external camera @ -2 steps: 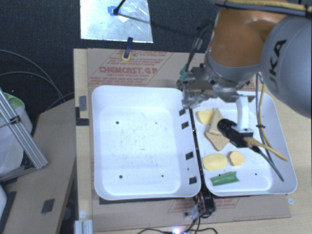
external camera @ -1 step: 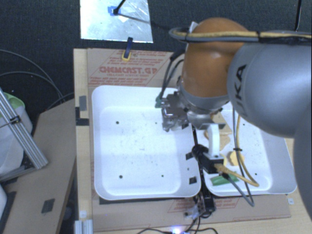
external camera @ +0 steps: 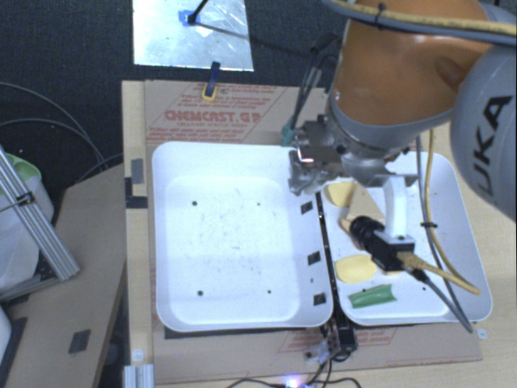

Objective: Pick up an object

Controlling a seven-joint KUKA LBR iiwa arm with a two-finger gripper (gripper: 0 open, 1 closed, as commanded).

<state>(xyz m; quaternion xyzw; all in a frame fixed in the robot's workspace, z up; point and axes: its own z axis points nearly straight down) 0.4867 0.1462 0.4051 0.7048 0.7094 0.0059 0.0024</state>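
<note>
The state of the pincer [external camera: 309,170] cannot be told. Just beside it lies one yellow piece [external camera: 341,192]; farther off lie a second yellow piece [external camera: 355,270] and one green piece [external camera: 373,296].

Dark floor [external camera: 65,47], shiny metal sheet [external camera: 190,27], cardboard [external camera: 234,107] on bench [external camera: 89,241].

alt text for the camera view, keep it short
A grey and orange arm reaches from the right, its tool low over the seam between the white left bin and right bin. The right bin holds an upper yellow piece, a lower yellow piece and a green piece.
</note>
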